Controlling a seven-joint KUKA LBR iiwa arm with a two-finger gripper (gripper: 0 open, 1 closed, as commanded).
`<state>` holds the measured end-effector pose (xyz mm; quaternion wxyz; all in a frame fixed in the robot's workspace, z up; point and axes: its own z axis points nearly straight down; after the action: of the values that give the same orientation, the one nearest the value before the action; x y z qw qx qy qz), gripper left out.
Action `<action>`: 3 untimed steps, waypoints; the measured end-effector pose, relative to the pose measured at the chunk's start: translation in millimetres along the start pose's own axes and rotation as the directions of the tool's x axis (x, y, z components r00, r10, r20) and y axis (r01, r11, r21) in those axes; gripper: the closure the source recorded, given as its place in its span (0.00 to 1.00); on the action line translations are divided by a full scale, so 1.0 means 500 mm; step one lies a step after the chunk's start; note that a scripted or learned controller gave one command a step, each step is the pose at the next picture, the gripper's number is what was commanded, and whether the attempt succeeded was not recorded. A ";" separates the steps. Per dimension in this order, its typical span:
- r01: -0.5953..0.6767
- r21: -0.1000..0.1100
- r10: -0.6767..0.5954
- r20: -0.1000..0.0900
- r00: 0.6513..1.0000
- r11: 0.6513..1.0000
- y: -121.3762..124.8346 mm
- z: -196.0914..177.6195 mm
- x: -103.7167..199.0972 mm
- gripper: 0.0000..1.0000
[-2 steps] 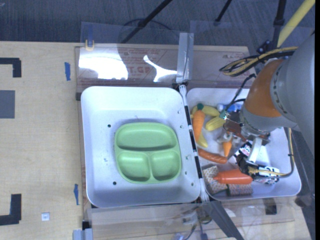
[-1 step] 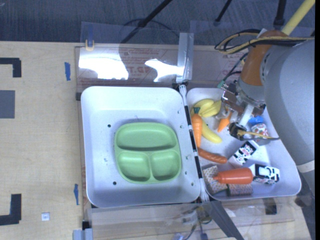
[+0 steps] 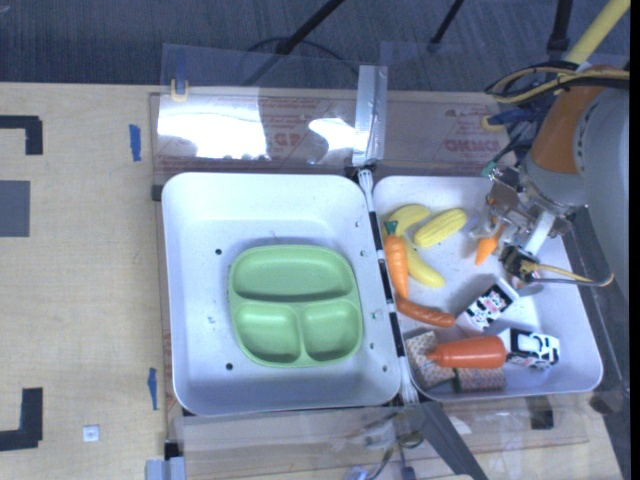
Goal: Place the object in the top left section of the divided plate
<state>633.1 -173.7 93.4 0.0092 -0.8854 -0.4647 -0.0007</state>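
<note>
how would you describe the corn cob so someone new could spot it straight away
Look at the right-hand white bin, the one crowded with toy food, and go to its upper left corner. There the corn cob lies at a slant beside a yellow banana. It is the short, stubby, pale yellow piece with a bumpy kernel surface, unlike the smooth curved banana and the orange carrot below.

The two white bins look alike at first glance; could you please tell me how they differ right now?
The left bin holds a single thing, a green divided plate, while the right bin holds many small items, among them an ear of corn, a carrot and a red sausage. The gripper is over the right bin, not the left bin. Both bins are shallow, white and round-cornered, side by side.
</note>
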 end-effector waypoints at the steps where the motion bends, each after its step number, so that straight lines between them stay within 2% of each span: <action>1: 0.334 0.069 -0.334 -0.013 0.943 0.940 0.060 0.019 0.000 1.00; 2: 0.474 0.014 -0.474 0.021 0.880 0.881 -0.034 0.018 0.068 1.00; 3: 0.587 0.025 -0.587 0.025 0.809 0.810 -0.054 0.017 0.099 1.00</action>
<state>638.7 -117.5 85.5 0.0083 -0.6987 -0.7152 0.0143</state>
